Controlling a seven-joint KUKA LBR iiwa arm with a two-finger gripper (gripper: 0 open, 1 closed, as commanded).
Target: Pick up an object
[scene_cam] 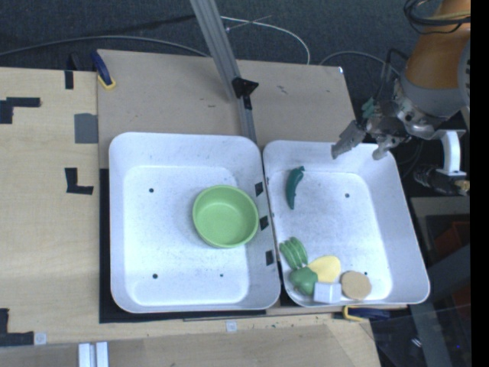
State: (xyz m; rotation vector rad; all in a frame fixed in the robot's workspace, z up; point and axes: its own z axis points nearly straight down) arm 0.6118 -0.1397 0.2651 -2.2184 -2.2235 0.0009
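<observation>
The gripper [358, 148] hangs over the far rim of the right bin [397, 205] with its two fingers spread wide and nothing between them. The easiest target looks like the teal pepper-shaped toy [294, 186], lying alone near the bin's far left side; the arm should centre over it and close across its narrow width. The cluster in the near corner, a green leafy vegetable [295, 252], yellow piece [326, 267] and tan round piece [355, 284], is crowded and riskier. The green bowl [225, 216] sits in the left bin [137, 205].
</observation>
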